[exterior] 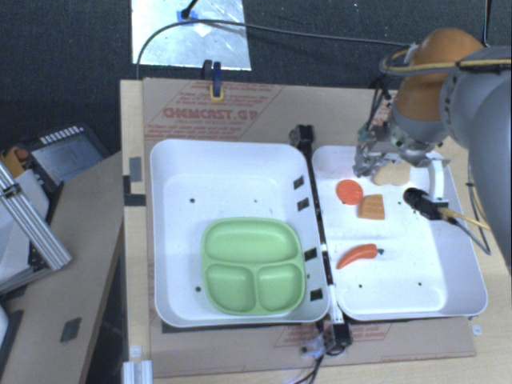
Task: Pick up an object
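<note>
Cardboard (216, 110) lettering "CHEMCAST" in red behind left bin (172, 214); hand (370, 162) over right bin (456, 286)

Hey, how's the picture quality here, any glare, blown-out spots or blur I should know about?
In the camera view, the two shallow white bins are brightly lit and nearly washed out; the shiny metal sheet at the top shows mottled glare; the grey arm with its orange band looks soft and close to the lens; the green divided plate and the red chilli-shaped toy stay fairly sharp, with faint shadows.

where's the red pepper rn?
The red pepper lies in the right bin, near its left wall and toward the front, below the orange cracker and red disc.
</note>
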